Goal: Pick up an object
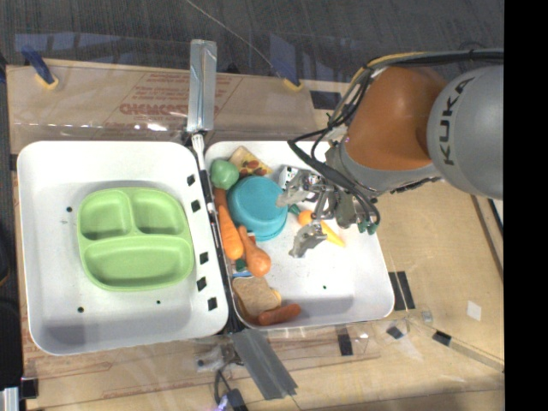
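in the right bin [368,291], metal fingers [310,223] spread open, round teal cup [259,205] beside

Greens, oranges and browns fill two white bins [51,315] beneath a grey-and-orange arm [428,131].

A lime-green divided plate [135,236] sits in the left bin. In the right bin are a teal cup [259,208], a green ball-shaped item [224,174], an orange carrot [231,234], a tan bread slice [257,296], a reddish-brown sausage [279,315] and a yellow-and-orange piece [330,234] by the silver gripper [310,229]. The bench [445,281] is pale wood with red lettering on its clear sheet.
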`<control>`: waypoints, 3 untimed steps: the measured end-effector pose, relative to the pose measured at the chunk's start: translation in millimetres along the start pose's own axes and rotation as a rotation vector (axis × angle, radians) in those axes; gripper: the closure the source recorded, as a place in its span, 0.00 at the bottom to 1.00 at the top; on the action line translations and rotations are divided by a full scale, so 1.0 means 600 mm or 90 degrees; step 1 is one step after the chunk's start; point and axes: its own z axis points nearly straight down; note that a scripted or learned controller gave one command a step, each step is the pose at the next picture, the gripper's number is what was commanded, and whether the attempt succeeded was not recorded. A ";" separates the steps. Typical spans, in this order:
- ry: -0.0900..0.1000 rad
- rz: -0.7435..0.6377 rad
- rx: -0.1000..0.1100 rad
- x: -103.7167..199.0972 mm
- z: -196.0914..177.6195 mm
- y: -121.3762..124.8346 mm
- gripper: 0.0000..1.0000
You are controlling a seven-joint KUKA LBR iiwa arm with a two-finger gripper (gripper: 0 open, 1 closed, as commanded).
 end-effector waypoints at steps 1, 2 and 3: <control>-0.019 0.185 0.001 -0.060 0.132 0.054 0.00; -0.006 0.332 -0.004 -0.149 0.139 0.053 0.00; -0.033 0.409 -0.006 -0.066 0.138 0.055 0.00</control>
